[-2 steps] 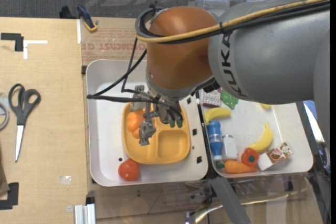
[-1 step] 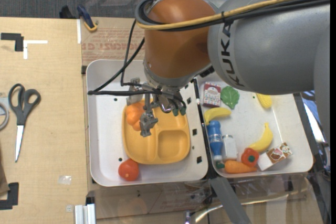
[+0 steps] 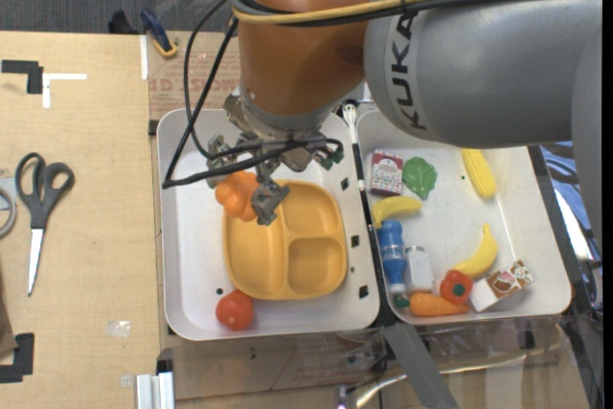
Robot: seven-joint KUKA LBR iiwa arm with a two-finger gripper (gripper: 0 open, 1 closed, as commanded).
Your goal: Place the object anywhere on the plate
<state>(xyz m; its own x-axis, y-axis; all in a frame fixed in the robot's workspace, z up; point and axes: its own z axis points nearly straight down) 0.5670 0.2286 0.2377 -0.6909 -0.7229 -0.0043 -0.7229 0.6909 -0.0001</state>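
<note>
Under my wrist in the left bin, my hand (image 3: 265, 198), grip state unclear, hangs over the yellow plate's (image 3: 316, 278) upper-left rim, orange fruit (image 3: 233, 192) touching its left side.

Hid the back edge of the yellow plate (image 3: 287, 249) and most of an orange piece (image 3: 233, 192) under the arm's orange band (image 3: 297, 34). Could not make out the fingers (image 3: 266, 198) or any grip there. Cut off the arm (image 3: 488, 53) at the right edge. Left the small carton's (image 3: 386, 173) print too small to read.
</note>
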